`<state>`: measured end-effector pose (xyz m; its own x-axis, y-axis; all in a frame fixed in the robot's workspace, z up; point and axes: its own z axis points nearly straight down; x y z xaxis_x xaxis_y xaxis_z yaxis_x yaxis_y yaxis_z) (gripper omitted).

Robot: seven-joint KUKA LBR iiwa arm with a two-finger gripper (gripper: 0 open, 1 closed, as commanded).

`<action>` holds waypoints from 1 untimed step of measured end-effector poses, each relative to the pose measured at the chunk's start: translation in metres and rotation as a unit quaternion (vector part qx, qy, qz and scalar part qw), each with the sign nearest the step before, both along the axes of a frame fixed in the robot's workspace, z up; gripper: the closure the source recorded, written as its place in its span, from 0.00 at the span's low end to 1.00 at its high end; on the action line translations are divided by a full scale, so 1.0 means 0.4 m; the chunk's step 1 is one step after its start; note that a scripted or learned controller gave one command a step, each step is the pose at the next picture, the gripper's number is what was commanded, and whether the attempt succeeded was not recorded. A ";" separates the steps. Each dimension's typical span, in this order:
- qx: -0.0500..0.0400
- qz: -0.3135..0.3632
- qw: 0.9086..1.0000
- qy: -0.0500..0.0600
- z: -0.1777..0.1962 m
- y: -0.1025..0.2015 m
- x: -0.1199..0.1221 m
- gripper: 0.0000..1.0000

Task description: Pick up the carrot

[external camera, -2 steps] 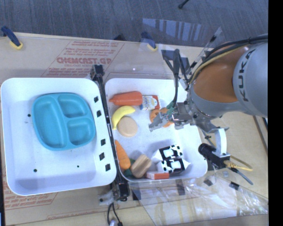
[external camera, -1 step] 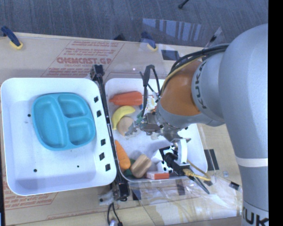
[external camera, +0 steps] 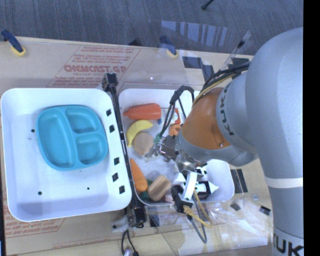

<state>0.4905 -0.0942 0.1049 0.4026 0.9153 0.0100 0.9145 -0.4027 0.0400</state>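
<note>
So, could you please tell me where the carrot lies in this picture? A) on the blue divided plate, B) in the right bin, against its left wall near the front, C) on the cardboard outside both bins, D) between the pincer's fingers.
B: the carrot lies in the right bin, along its left wall, just left of a tan block, apart from the pincer.

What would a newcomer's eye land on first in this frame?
The big grey arm with its orange band fills the right side, reaching over the right bin, its tool low near that bin's front edge. In the left bin lies a bright blue divided plate. The right bin is crowded with toy food: a carrot by its left wall, a banana behind it.
</note>
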 end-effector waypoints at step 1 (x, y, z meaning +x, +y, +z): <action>0.009 -0.076 0.997 0.006 0.002 -0.066 0.031 0.00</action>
